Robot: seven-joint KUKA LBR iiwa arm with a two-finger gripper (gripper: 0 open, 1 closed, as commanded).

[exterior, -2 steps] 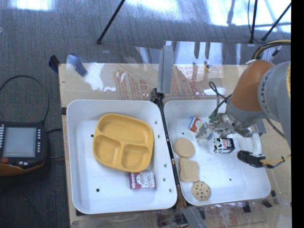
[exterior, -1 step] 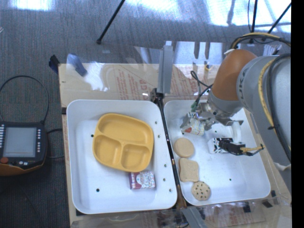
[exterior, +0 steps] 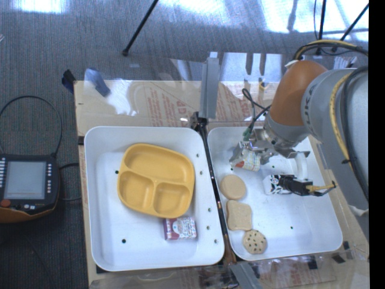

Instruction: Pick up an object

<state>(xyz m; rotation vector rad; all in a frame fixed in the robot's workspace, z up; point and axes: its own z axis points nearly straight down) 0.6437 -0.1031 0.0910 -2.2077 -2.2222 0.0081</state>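
Nothing lifted yet, by the look of it. Gripper down low in the right bin, in its far left part, close to the side next to the left bin. Open or closed: cannot tell, with the wrist in the way and the tip blurred. At the tip, a small pale thing, too unclear to name or to call held.

Candidates for picking, all flat on the floor of the right bin: biscuit, round and tan, just near of the gripper and apart from it; toast nearer again, touching or almost touching the biscuit; cookie with dark chips nearest of all, just right of the toast's near corner. In the left bin: yellow plate with three compartments, and a small packet just beside its near edge.

Judged stage: at the bottom of a reach, grasp either about to happen or under way. Left to do: close on one object and raise it clear of the bin floor. No sign of anything off the floor.
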